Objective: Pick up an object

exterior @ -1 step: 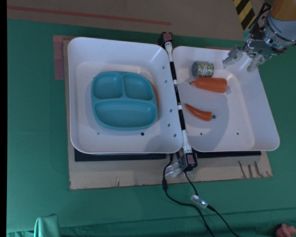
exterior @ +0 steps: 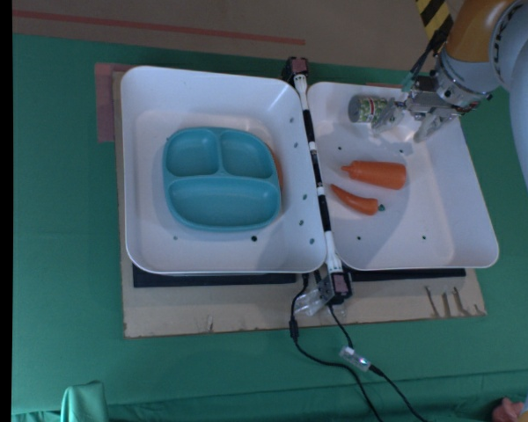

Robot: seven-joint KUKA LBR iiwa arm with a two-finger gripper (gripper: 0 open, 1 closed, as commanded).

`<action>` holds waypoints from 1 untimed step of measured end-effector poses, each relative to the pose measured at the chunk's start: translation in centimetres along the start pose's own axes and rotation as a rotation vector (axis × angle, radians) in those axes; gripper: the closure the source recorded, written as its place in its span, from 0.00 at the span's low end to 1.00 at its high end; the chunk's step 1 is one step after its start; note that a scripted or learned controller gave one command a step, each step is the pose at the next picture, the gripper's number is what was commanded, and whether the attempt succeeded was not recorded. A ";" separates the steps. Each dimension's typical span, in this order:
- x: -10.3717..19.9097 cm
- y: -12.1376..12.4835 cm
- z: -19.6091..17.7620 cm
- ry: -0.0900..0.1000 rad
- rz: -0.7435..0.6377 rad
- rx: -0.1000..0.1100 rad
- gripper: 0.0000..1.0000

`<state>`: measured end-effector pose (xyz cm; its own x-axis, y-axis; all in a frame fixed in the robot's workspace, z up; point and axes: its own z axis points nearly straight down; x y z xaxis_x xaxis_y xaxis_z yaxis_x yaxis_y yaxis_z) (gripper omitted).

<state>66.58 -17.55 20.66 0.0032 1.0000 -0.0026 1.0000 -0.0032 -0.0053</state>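
The gripper [exterior: 407,123] sits at the upper right of the frame, over the right bin [exterior: 462,227]. Its fingers are spread apart and pinch nothing. A small can [exterior: 368,108] lies on its side just beside them, to the left. Lower in that bin lie two orange carrots [exterior: 376,174], close together. The left bin [exterior: 150,236] holds a blue plate [exterior: 220,179].

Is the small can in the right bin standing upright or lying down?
Lying down: the can shows its long side, near the gripper, in the right bin.
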 end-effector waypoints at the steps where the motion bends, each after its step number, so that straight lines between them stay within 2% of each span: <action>1: 6.0 -2.9 2.1 -0.005 0.000 -0.023 0.00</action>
<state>63.65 -11.56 18.60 0.0032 1.0000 -0.0080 0.9998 -0.0031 0.0180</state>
